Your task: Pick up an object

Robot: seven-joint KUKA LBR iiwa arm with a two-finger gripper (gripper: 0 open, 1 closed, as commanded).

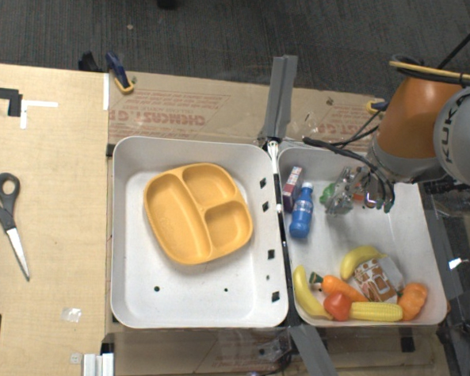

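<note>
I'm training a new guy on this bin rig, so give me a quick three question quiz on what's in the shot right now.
1. True or false: the yellow plate lies in the right bin.
2. Which thing stands nearest the divider between the bins? A) blue bottle B) corn C) scissors
3. Fill in: the gripper hovers over the ___ part of the right bin, away from the fruit pile.

Key
1. False; it lies in the left bin.
2. A; the bottle is just right of the divider, the corn is in the near right pile, the scissors lie on the bench at far left.
3. Far (upper); the bananas and corn lie at the near end.
</note>
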